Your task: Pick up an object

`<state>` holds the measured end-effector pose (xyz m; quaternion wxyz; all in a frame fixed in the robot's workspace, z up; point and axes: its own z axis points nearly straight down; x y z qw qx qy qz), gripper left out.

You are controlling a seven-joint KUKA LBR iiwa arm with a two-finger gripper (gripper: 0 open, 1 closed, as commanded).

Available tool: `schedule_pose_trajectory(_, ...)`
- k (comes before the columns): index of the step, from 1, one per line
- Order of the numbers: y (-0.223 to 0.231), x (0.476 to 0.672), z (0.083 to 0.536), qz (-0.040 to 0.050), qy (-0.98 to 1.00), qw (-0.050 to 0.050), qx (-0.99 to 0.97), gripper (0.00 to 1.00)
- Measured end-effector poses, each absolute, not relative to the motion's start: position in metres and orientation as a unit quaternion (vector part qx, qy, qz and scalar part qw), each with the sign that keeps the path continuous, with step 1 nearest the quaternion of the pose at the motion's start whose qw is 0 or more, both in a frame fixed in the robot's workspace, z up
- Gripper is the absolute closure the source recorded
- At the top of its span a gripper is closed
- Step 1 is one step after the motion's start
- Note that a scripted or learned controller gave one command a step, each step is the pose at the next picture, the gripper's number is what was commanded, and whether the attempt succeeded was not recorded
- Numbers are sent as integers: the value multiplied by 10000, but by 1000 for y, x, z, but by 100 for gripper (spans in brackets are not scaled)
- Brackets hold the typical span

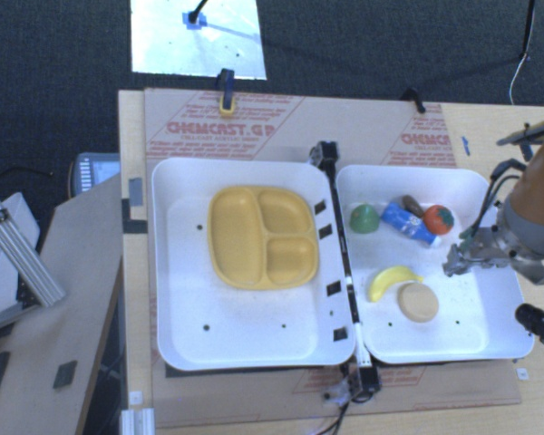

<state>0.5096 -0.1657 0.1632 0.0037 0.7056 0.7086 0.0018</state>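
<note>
The right bin (453, 338) holds a green ball (364, 218), a blue bottle (407, 223), a red-orange fruit (439, 219), a small brown piece (411, 206), a yellow banana (393, 281) and a tan round cookie (419, 303). My gripper (461, 259) hangs at the bin's right side, to the right of the banana and below the red fruit, with nothing visibly between its fingers. The arm comes in from the right edge.
The left bin (177, 333) carries a yellow divided plate (261, 237). A black divider (337, 252) runs between the bins. Cardboard lies under both. A cable and clamp sit at the back edge.
</note>
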Motion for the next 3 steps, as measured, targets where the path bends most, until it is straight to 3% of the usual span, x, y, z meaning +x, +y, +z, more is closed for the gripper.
schedule_pose_trajectory(2, -170, 508, 253, 16, 7088, 32, 7054, 100)
schedule_pose_trajectory(3, -112, 515, 242, 15, 7107, 5, 7035, 100)
